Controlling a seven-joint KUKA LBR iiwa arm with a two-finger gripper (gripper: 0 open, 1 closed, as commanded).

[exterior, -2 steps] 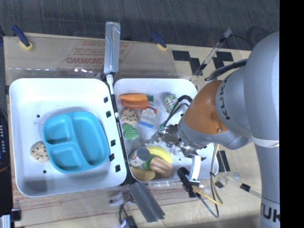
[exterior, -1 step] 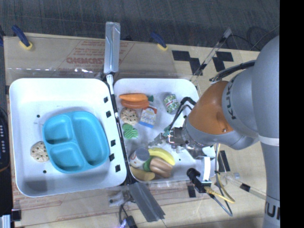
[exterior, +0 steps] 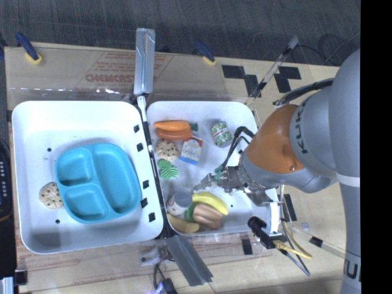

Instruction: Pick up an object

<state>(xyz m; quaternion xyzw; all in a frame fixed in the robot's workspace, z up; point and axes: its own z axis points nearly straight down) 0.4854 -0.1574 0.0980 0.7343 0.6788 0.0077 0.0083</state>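
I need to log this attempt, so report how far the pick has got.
Done: the arm has reached over the right bin, placing the hand low beside the banana. In hand: nothing visibly held; whether it is open or shut is unclear. Left: grasping and lifting an item. The carrot, cookie and can all lie in the bin.

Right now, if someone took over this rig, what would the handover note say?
Gripper: low in the right bin, just above the banana; whether it is open or shut cannot be told, and nothing is seen between its fingers.
Right bin holds the banana, carrot, a small carton, a green can, a cookie and a green ridged piece.
Left bin: blue divided plate, with another cookie beside it.
Done: no pick visible.
Left: grasp and lift one object.
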